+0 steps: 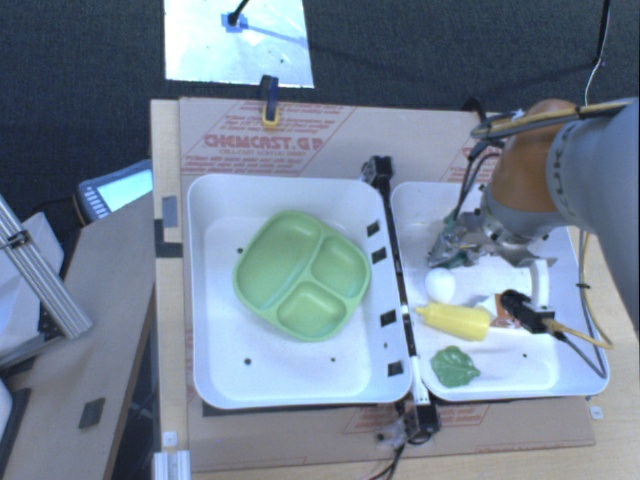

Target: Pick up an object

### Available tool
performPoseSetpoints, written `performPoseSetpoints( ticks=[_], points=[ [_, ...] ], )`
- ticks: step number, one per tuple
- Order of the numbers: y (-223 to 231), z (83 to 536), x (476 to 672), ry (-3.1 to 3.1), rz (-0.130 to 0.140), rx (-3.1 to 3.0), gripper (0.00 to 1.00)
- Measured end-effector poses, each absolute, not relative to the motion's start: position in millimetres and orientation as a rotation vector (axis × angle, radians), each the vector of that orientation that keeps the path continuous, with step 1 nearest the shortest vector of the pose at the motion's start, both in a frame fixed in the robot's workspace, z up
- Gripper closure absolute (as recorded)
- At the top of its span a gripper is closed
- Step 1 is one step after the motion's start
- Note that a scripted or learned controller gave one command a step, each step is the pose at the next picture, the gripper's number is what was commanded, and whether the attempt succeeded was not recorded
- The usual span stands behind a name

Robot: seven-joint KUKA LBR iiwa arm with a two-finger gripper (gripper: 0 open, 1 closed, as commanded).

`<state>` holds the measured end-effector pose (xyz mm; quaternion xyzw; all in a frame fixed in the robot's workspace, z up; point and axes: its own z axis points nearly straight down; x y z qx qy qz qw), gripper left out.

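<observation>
Inside the right bin [570, 373], the end effector [452, 251] hangs just above a white egg [440, 285]; whether it is spread, I cannot tell. Below the egg lie a yellow bottle [455, 319] and green leaf [455, 366].

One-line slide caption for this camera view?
Arm's gripper hovers over the right bin above a white egg, yellow piece and green leaf; left bin holds a green tray.

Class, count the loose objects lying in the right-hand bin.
3: a white egg-shaped object near the gripper, a yellow piece just below it, and a green leaf in the near corner. The arm may hide others.
</observation>
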<state>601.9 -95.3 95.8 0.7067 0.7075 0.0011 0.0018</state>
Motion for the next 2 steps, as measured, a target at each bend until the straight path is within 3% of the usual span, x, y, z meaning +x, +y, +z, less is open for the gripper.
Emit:
performPoseSetpoints(
  ticks=[2],
  points=[
    [-94, 204, 606.6, 2.224, 0.005, 2.212, 1.00]
  ],
)
